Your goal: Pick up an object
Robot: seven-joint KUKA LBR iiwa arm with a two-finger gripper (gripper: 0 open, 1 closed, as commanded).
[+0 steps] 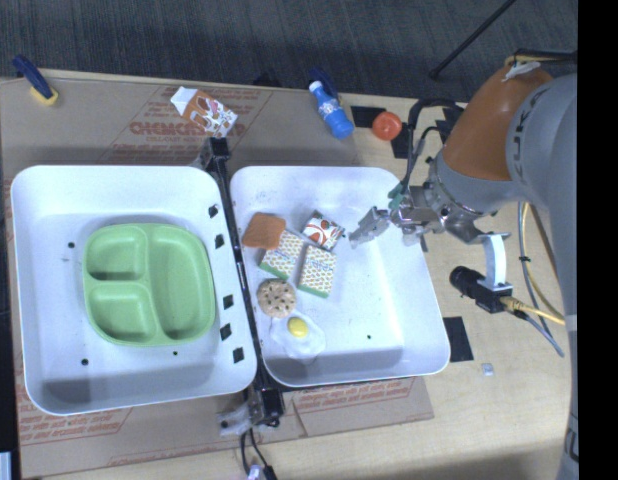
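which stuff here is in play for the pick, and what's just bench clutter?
In play:
- gripper, over the right bin
- in that bin: brown bread piece, small carton, two green patterned packets, cookie, fried egg toy

Lying about:
- green divided plate in the left bin
- blue bottle, orange ball and snack pack on the bench

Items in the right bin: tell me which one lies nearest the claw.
The small red-and-white packet, at the cluster's upper right. It sits closest to the claw; the brown piece, patterned green packets, cookie and yellow item lie farther left or lower.
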